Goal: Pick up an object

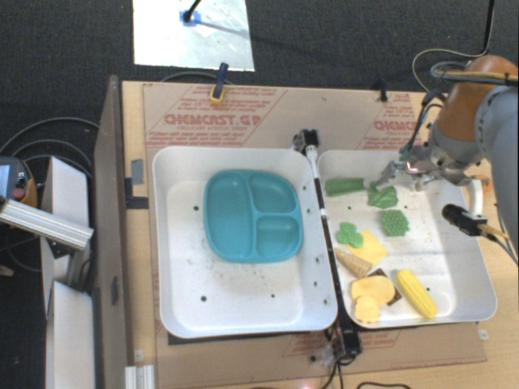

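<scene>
So over on the left bin (174, 298) there's just a teal plastic plate (252, 215) with three compartments, smooth and a bit glossy, nothing to grab there really. All the action is in the right bin (466, 286): a long green pod (345, 186), a crinkly leafy green piece (383, 195), a bumpy little broccoli-ish lump (395, 222), a yellow cheese wedge (369, 248) and a knobbly corn cob (415, 292), all toy-food looking. The claw (409, 169) hangs just over the far end, right by the leafy piece, and honestly I can't tell how it's set. Looks like the approach step to me; next it needs to drop straight onto that leaf and pinch it.
</scene>
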Controlling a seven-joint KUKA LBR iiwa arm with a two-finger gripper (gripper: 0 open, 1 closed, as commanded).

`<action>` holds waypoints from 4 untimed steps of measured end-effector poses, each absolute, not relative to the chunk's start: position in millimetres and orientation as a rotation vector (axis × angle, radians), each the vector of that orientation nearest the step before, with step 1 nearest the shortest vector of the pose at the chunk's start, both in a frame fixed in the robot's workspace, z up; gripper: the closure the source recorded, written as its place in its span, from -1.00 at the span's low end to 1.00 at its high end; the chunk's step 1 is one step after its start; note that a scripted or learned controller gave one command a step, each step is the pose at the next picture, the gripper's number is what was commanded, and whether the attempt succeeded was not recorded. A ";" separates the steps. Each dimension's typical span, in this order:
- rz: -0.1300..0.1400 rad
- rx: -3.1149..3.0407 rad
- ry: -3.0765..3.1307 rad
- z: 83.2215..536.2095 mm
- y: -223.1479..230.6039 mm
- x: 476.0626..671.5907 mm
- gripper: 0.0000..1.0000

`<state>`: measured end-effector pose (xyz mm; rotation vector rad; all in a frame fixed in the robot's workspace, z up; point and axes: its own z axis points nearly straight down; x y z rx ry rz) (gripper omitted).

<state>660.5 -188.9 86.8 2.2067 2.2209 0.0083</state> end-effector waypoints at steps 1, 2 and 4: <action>0.000 2.221 2.228 84.1 -141.0 599.4 -1.00; 0.010 2.206 2.232 85.9 -78.1 662.6 -1.00; 0.006 2.215 2.221 96.4 -98.0 619.7 1.00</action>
